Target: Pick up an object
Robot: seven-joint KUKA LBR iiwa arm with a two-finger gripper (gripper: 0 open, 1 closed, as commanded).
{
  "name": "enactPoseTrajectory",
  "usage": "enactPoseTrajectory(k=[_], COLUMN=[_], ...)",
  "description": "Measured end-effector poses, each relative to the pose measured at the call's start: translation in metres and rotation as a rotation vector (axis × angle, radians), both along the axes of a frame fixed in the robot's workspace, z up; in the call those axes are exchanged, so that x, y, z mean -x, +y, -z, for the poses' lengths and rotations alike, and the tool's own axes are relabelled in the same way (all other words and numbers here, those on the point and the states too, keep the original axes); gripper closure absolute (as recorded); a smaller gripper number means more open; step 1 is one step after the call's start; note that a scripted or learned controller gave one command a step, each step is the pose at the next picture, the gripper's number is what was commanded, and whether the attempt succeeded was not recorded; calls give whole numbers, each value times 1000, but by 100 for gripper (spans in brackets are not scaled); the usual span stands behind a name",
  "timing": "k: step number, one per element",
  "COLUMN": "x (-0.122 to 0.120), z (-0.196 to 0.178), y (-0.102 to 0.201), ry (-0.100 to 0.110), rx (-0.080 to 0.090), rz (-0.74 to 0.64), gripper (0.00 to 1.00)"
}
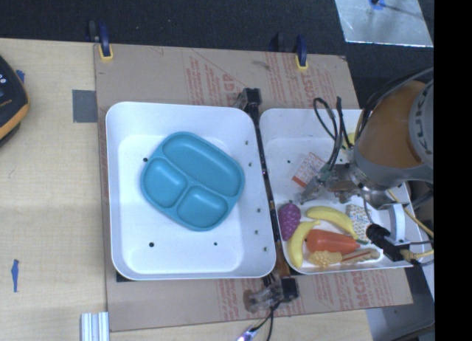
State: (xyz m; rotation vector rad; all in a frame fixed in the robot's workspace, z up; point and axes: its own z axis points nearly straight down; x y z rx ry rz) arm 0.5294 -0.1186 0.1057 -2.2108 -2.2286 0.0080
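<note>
Landmark: the right bin (274,122), the 1 with all the clutter in it, everything below is placed relative to it.

Arm: grey with the orange band (387,136), hanging over the right bin's right half, wrist pointing down and left into it.

Gripper (330,181): sits low over the middle of the right bin, dark metal bits around the tip. Whether it's spread or closed, honestly can't tell, too murky there.

Nearest stuff: a small red-and-white packet (306,170) just left of the gripper tip, near the bin's center. Nothing visibly caught in the gripper.

Toy food pile: bunched in the right bin's lower half, below the gripper. Purple grape-ish thing (289,218) at the lower left, 2 yellow bananas, 1 (332,218) just under the gripper and another (296,243) curving along the lower left, an orange-red carrot (332,240) between them, and a pale corn-looking piece (323,259) against the bottom rim.

Left bin (118,184): touching the right bin's left wall, holds a blue divided plate (193,180) with 3 compartments.

Cables (328,122): black loops over the right bin's upper part.
</note>
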Motion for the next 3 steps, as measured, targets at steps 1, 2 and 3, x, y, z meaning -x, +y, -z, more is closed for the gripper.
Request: enactPoseTrajectory(k=[1,2,3], x=[-55,-104,-64], z=[14,14,14], y=[-3,21,13], ry=[-3,-3,-1], rx=[-2,-2,-1], rz=[3,4,3], gripper=[0,0,0])
